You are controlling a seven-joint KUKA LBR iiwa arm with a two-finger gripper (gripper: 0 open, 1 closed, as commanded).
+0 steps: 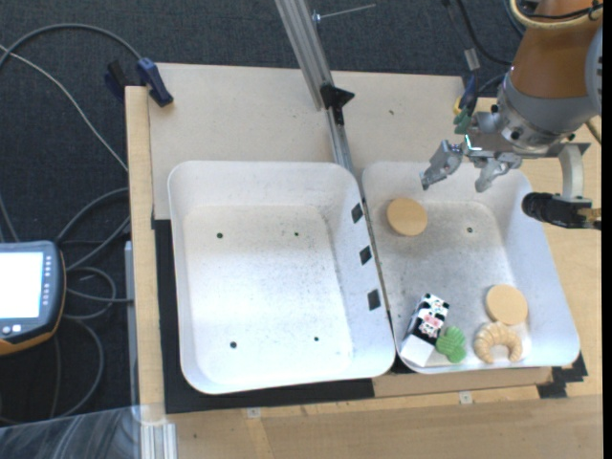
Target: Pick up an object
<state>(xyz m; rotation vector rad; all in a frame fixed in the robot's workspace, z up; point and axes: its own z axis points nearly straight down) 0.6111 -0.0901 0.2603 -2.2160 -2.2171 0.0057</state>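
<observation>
- Nearest the camera, along the front edge of the right-hand shallow white bin point(545, 285), lies a cluster of small things: a pale tan croissant-shaped piece point(500, 342), a small green bumpy lump point(451, 343) and a black-and-white cow-patterned box point(427, 325).
- The box rests against the bin's front left corner, tilted, with the green lump touching its right side; the croissant piece sits just to the right of the lump.
- A flat round tan disc point(506, 304) lies just behind the croissant piece, close to touching it.
- A second flat round tan disc point(407, 217) lies well apart from that cluster, near the bin's back left corner.
- The two-finger metal gripper point(469, 171) hangs over the back rim of the right bin, just behind and to the right of the second disc, apart from it.
- Its fingers are spread apart, with nothing between them.
- The grey arm with its orange band point(559, 8) comes in from the upper right.
- The left-hand shallow white bin point(191, 256) stands just beside the right one, its floor speckled with dark flecks.
- An aluminium bar point(304, 41) slants from the top towards the gap between the bins.
- Both bins stand on a light wooden bench point(239, 113).
</observation>
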